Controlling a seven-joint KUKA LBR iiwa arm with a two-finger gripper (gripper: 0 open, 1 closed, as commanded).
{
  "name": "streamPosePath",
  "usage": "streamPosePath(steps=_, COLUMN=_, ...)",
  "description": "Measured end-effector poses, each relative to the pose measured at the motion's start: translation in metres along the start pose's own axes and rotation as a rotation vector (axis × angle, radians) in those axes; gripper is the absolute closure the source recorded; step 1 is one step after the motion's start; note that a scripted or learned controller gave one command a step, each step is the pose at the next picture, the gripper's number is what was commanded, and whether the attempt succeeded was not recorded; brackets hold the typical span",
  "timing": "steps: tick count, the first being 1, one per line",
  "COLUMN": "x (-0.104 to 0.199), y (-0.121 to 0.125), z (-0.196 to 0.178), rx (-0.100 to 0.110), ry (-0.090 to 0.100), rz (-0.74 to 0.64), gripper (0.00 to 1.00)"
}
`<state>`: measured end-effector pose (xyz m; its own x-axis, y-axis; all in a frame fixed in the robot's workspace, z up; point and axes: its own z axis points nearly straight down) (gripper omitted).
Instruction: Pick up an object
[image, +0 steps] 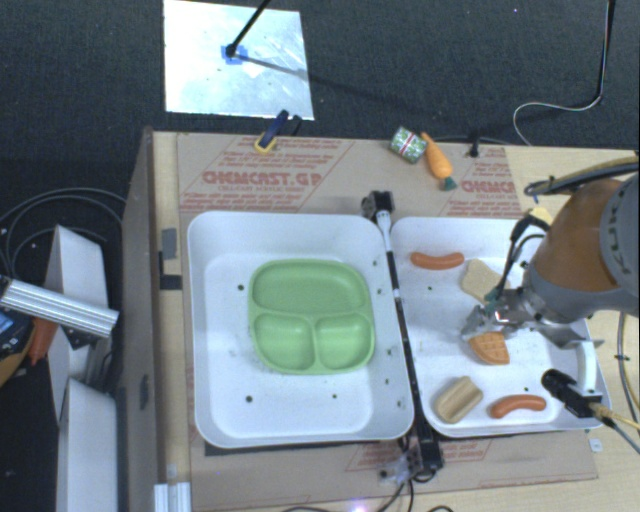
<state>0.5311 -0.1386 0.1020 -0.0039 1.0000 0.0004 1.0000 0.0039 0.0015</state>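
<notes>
2 white bins sit side by side; the left bin (215, 300) carries a green 3-compartment tray (310, 315), the right bin (425, 300) carries the toy food. The arm (590, 255) reaches in from the right, gripper (487, 322) low over the middle of the right bin.

Jaw state: cannot tell. The fingertips blur into a grey cluster and no gap or closure reads clearly.

Nearest target, by judgement: the orange waffle-patterned wedge (489, 348). It lies flat on the bin floor, just near-side of the fingertips, touching or almost touching them; which one is not clear. Nothing shows between the fingers.

Other items in the right bin:
- 1 sausage (437, 261) at the far side, well apart from the gripper
- 1 tan bread slice (480, 277) just far of the gripper, partly behind the wrist
- 1 bread roll (458, 399) near edge
- 1 second sausage (518, 405) near right corner

Risks:
- The wedge is thin and flat; fingers closing beside rather than around it would likely nudge it toward the near edge and come up bare.
- The bread slice lies close on the far side; a wide closure could catch it or drag it along.
- Descent may already be at floor level; more downward push risks jamming fingertips on the bin.
</notes>
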Motion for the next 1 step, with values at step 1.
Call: streamPosePath(steps=1, x=0.0843, y=-0.0199, z=-0.111, rx=-0.002, ry=0.0, rz=0.0, gripper=1.0)
